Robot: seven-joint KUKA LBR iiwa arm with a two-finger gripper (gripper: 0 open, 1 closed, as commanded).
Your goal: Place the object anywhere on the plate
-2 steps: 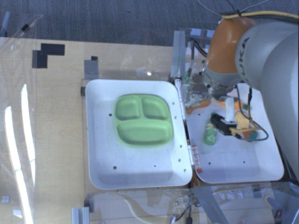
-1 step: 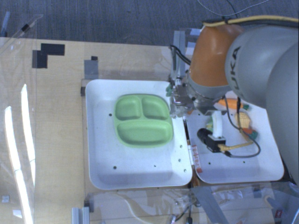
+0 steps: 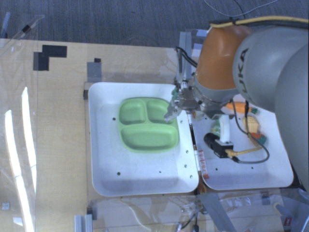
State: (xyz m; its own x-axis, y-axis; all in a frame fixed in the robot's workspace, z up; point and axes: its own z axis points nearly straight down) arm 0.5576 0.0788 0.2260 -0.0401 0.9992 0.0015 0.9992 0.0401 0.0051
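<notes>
1. Counter (image 3: 58, 129): pale wood, with two shallow white bins side by side and a black L-shaped mark (image 3: 46, 56) near its far left corner.
2. Left bin (image 3: 104, 178): white, with small dark holes dotted across its floor.
3. Plate (image 3: 145, 137): green, split into three compartments, two small ones at the far side and one wide one at the near side; flat in the left bin, toward that bin's far right part.
4. Arm (image 3: 270, 62): grey, reaching in from the right, with its orange band (image 3: 217, 57) above the wrist and over the gap between the two bins.
5. Jaws: at the end of the wrist, over the plate's far right corner, beside the small right compartment; released or clenched, cannot tell, since the metal parts blur together there. Grasping anything or not, also cannot tell.
6. Right bin (image 3: 270, 173): partly hidden under the arm, with several small things on its floor.
7. In that bin: a black object (image 3: 216, 145) near the left wall, a white and green piece (image 3: 224, 128) just behind it, an orange piece (image 3: 239, 108) close under the wrist, and a yellowish piece (image 3: 252, 124) further right.
8. Yellow cable (image 3: 248, 150): running from the black object across the floor of the right bin.
9. Object to be placed: cannot tell which of these small things; all of them in the right bin, well apart from the plate.
</notes>
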